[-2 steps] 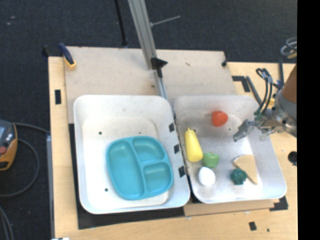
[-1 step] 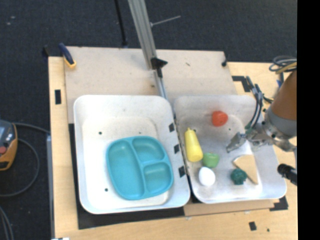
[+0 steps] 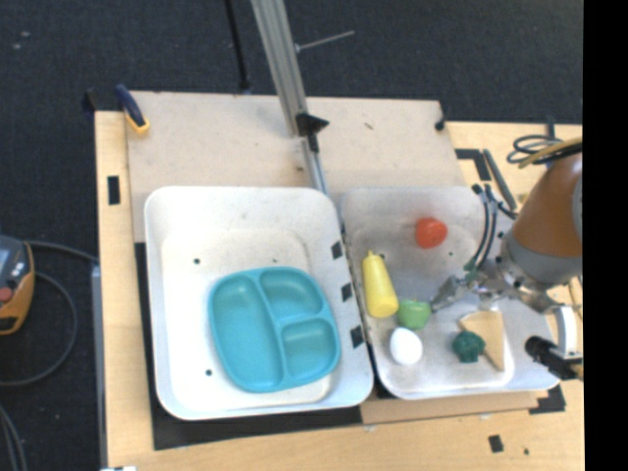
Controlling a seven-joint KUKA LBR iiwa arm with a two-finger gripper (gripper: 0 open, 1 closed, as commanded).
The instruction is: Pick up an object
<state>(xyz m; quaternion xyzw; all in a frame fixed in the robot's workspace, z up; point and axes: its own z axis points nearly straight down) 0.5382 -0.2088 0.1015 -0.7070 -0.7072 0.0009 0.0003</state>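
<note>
The right bin point(image 3: 392, 214) holds several small objects. A red ball point(image 3: 430, 232) lies toward the back. A yellow bottle-shaped piece point(image 3: 378, 283) lies near the left wall, with a light green piece point(image 3: 415, 313) at its lower end. A white egg point(image 3: 405, 346) rests near the front, a dark green broccoli piece point(image 3: 468, 346) to its right, and a tan wedge point(image 3: 489, 332) beside that. My gripper point(image 3: 451, 289) reaches in from the right, low over the bin, just right of the light green piece and above the broccoli. Nothing is visibly held in it.
The left bin point(image 3: 177, 224) holds a blue divided plate point(image 3: 273, 327). A grey metal post point(image 3: 285, 62) rises behind the bins. The arm's orange band point(image 3: 549, 209) hangs over the right bin's right edge. Cables lie at the far right.
</note>
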